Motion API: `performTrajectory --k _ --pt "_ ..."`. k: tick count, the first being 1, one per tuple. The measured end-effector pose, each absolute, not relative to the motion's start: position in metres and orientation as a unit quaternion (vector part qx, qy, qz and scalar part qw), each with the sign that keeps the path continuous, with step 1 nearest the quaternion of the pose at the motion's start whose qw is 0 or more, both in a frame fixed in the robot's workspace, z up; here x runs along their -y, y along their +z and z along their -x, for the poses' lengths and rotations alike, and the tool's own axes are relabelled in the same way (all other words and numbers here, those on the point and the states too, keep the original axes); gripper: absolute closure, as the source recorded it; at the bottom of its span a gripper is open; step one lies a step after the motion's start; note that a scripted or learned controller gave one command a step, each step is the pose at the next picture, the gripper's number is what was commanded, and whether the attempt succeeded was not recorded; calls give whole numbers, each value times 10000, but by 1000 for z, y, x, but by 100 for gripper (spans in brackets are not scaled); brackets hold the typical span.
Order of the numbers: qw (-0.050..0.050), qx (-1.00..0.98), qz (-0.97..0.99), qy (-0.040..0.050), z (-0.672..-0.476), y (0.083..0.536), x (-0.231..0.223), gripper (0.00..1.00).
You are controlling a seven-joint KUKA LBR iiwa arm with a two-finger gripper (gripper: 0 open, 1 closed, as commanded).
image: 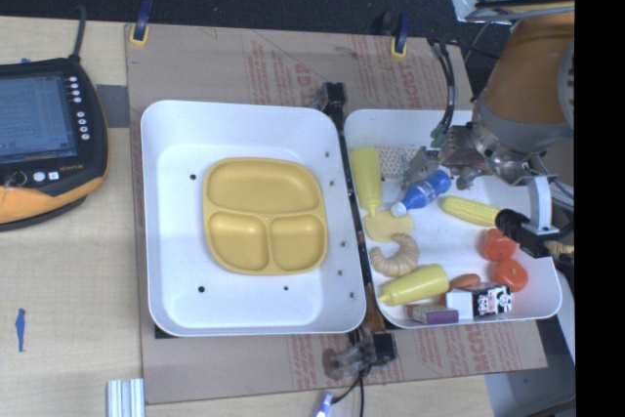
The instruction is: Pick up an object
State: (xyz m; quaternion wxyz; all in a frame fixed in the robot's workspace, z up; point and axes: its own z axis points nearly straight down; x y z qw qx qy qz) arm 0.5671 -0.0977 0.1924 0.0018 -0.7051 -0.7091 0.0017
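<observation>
We see the arm low over the right bin (pixel 547 303), its gripper (pixel 437 167) just above the blue bottle (pixel 421 193).

The bottle lies tilted in the upper middle of this bin, with its white cap toward the left, between the yellow bottle (pixel 366 177) and the corn cob (pixel 471 210). We cannot tell whether the gripper is spread or pressed together, and we do not see the bottle lifted. We judge that the toys are crowded here so that any descent meets something. The left bin (pixel 171 210) holds a yellow divided tray (pixel 264 214). Both bins rest on cardboard (pixel 244 49) clamped to a wooden bench (pixel 59 308), with a control pendant (pixel 44 142) at the left.
</observation>
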Motion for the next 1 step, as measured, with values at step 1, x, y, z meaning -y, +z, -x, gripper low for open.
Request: performTrajectory --k 1 --pt "14 7093 7049 22 -564 91 117 0"
